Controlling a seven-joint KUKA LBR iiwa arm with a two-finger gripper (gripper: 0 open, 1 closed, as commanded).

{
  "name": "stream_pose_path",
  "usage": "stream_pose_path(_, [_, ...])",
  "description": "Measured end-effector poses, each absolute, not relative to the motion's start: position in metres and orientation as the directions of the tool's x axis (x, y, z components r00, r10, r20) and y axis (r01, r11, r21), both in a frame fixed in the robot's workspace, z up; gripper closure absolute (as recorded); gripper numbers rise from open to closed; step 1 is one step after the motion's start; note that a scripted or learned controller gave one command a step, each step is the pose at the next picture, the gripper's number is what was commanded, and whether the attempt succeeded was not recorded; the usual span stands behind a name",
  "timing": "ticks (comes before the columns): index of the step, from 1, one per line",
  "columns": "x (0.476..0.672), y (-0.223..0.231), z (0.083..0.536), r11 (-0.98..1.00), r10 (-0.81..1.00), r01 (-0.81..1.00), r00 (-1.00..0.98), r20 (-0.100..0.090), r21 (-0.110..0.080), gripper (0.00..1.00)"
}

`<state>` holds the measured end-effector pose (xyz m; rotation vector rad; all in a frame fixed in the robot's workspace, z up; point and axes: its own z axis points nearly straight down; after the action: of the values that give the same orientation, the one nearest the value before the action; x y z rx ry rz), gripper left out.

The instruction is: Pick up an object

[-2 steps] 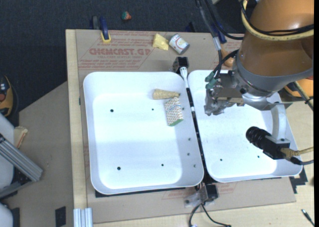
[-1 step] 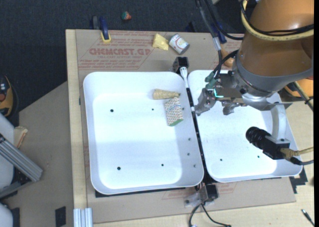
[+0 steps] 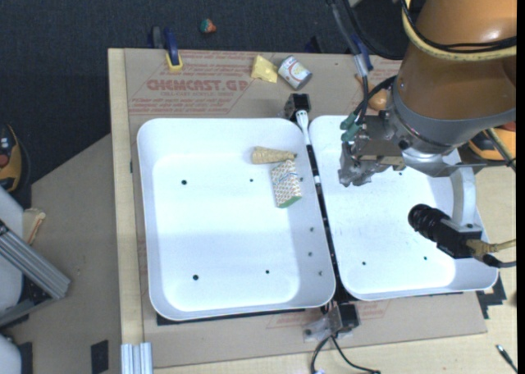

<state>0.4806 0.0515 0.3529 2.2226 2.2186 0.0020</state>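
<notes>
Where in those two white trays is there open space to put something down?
The left bin is bare across its left half and near side. Its far right corner is crowded: a tan cone and a patterned packet lie close together there. In the right bin the near left floor is bare; the gripper hangs over its far left part.

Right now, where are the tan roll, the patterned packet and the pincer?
tan roll (image 3: pixel 272 155), camera view, its middle.
patterned packet (image 3: pixel 285 184), camera view, its middle.
pincer (image 3: pixel 353 174), camera view, its dark lower end.
</notes>
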Motion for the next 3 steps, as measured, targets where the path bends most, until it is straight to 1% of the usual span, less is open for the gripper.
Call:
stream_pose_path(1, [0.489,0.079,0.545,0.003,1.000,1.000,-0.004,0.005,0.022,1.00])
stream_pose_path(2, [0.478,-0.031,0.519,-0.013,1.000,1.000,0.013,-0.002,-0.003,1.00])
stream_pose_path(3, [0.492,-0.013,0.384,-0.001,1.000,1.000,0.001,0.000,-0.015,1.00])
